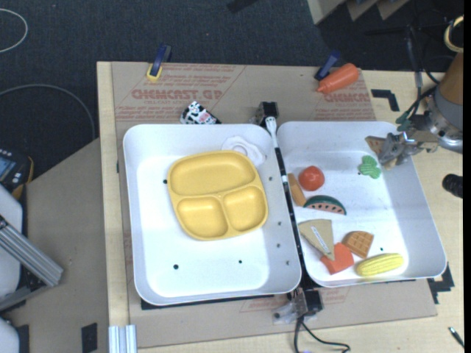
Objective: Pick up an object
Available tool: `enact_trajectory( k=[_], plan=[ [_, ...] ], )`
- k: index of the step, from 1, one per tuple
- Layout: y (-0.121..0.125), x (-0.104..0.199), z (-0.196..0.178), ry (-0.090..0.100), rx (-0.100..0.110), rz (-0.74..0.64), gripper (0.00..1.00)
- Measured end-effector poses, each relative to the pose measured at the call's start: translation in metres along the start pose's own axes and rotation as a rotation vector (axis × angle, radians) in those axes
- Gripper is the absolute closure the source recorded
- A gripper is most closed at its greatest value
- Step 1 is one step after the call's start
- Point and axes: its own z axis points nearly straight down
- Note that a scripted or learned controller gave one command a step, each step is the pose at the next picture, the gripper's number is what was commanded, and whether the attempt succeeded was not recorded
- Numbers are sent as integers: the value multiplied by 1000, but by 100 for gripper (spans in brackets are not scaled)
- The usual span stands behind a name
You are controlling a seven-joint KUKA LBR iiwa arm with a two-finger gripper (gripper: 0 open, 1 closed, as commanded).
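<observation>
- Small green leafy toy piece [369, 167] lies in right shallow white bin [430, 219], upper right part, just left of the gripper [391, 150].
- Gripper: grey two-finger unit at the bin's upper right rim, low over the bin wall, near the green piece but apart from it. Fingers: can't tell if spread or pressed together; dark cluttered shape, nothing seen between them.
- Arm wrist [449, 116] comes in from right edge, grey w/ cables.
- Other objs in right bin: round red tomato toy [312, 177] beside tan hot-dog-like piece [296, 190] near left wall; watermelon slice w/ green rind [325, 205] just below them; tan wedge of cheese or bread [318, 234], orange-red block [338, 259], brown waffle square [358, 242], yellow corn cob [379, 264] clustered near bottom.
- Left white bin [147, 248]: yellow three-compartment plastic plate [216, 193] in middle; crumpled white object [245, 148] at its top edge.
- Bench: cardboard sheet w/ red print; orange carrot toy [338, 78] at back, outside bins; black-and-white small object [197, 114] behind left bin.
</observation>
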Motion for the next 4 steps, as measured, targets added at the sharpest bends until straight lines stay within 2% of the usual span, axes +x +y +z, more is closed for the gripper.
enact_trajectory(
  k=[1,2,4],
  plan=[
    [1,0,-26,0,0,-1,100],
    [-5,54,-35,6,7,-7,100],
    [-22,155,-44,6,9,-7,100]
  ],
)
